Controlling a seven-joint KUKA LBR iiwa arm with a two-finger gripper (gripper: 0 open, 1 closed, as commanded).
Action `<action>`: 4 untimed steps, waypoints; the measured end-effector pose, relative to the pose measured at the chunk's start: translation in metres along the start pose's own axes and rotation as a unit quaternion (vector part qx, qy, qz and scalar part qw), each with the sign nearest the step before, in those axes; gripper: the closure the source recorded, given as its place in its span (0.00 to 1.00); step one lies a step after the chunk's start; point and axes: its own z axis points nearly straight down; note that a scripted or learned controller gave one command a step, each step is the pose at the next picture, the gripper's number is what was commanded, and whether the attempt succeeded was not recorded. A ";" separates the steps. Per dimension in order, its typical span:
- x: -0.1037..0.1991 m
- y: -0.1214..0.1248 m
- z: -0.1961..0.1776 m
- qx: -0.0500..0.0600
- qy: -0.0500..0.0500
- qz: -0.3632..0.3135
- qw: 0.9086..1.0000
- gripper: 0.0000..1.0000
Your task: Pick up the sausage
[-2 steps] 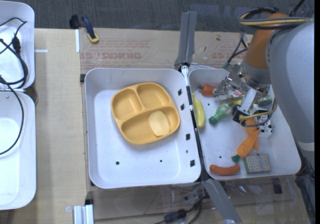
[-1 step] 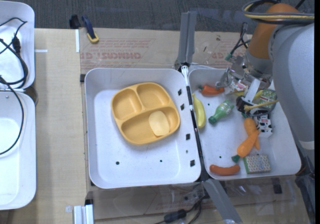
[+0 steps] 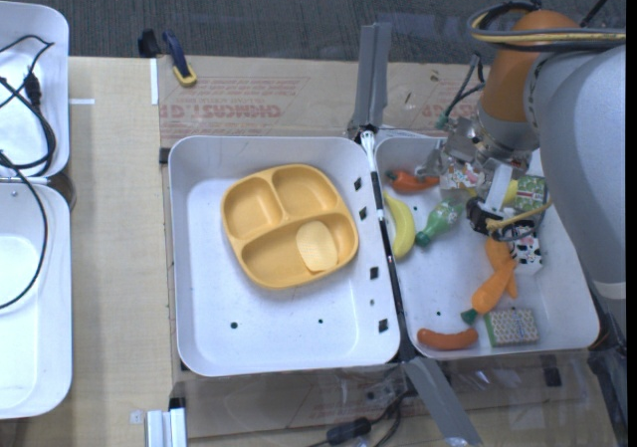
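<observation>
Presently the sausage (image 3: 448,338) lies at the near edge of the right bin (image 3: 569,266), just beside a small patterned block (image 3: 511,327). The gripper (image 3: 456,158) hangs over that bin's far end, well apart from the sausage; its grip cannot be determined.

Bulky grey arm (image 3: 587,156), orange band (image 3: 518,67) above wrist, black cables looped alongside

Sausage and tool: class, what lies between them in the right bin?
In the camera view, the orange carrot lies between the tool and the sausage.
</observation>
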 end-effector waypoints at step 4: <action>0.011 -0.001 0.001 -0.003 0.005 0.017 1.000 0.00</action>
